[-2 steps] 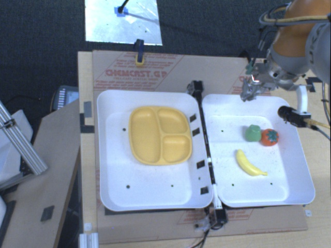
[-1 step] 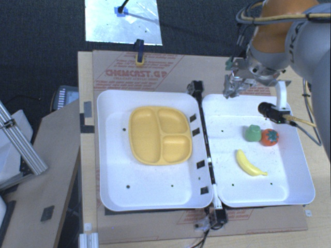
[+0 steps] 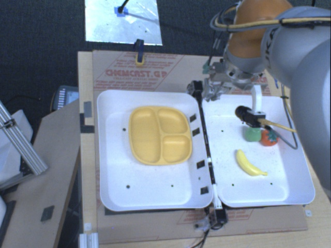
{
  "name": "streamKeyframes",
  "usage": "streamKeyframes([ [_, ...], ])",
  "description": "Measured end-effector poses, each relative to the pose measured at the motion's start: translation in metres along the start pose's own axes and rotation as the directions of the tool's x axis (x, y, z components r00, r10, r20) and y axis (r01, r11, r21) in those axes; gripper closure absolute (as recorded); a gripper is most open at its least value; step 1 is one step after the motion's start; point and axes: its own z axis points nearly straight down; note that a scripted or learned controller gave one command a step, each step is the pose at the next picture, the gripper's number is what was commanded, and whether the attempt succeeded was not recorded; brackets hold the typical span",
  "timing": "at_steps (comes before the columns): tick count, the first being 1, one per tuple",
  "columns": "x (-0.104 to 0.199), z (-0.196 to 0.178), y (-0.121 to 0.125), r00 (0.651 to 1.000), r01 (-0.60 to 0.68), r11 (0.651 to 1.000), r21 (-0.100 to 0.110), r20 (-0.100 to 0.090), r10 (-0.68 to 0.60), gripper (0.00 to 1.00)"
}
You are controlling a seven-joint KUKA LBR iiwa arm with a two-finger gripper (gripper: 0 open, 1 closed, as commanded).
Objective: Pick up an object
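One banana (image 3: 250,164) well apart from gripper (image 3: 213,91)

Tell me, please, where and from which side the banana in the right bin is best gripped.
Probably its middle, from straight above: the banana lies flat on the floor of the right bin, clear of the green thing and the red thing. It runs diagonally, so grip across its narrow width.

Left of the gripper (image 3: 214,91) and nearer the camera, a divided plate (image 3: 159,136) lies in the left bin (image 3: 111,180). To the gripper's right, in the right bin (image 3: 289,187), a tomato (image 3: 269,138) touches a small toy (image 3: 253,134); a banana (image 3: 251,164) lies just before them.
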Motion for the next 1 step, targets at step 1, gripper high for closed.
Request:
streamKeyframes([
  [1,0.0521,0.0100,-0.0034,1.000,-0.001,1.000,0.001,0.000,0.001,1.00],
])
